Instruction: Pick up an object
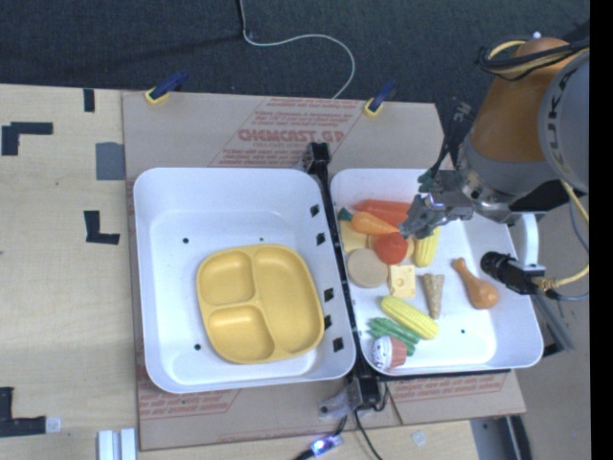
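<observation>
camera view: gripper point(424, 217) low over the right bin's point(508, 351) far edge, beside tomato point(390, 248) and corn point(425, 248). cannot tell its state. risks nudging crowded neighbours and closing on nothing.

Pincer point(421, 220) over toy food in right bin point(517, 348); yellow plate point(259, 303) left.

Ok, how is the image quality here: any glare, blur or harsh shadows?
Camera view: even, soft lighting; the yellow three-compartment plastic plate shows mild sheen, no blown-out glare; the small toy foods in the right white bin look slightly soft; the two-finger gripper is a little blurred; shadows are faint.
</observation>
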{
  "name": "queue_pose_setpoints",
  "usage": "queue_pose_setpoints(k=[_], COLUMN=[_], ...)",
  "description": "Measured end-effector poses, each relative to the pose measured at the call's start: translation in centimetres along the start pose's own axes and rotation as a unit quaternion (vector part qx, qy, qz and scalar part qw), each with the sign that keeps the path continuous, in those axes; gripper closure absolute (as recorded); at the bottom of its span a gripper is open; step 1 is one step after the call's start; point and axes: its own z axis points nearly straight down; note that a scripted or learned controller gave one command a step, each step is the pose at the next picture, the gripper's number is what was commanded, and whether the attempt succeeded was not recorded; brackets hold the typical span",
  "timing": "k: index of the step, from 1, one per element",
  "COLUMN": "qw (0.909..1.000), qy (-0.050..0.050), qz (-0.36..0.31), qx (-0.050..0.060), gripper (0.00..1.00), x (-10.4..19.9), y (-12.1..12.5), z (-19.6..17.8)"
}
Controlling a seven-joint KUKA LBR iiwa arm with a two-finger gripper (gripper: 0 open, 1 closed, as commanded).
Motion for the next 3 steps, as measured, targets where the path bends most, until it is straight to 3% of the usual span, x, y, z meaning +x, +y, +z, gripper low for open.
queue_pose_setpoints(k=[1,2,3], qw=[1.0000,1.0000,1.0000], qy=[0.000,-0.001,-0.001], qz=[0.001,0.003,0.002], qx=[0.000,0.002,0.002], gripper=[1.00,1.00,1.00], x=[1.5,1.9,1.7], y=[5.2,4.0,4.5], z=[0.1,0.1,2.0])
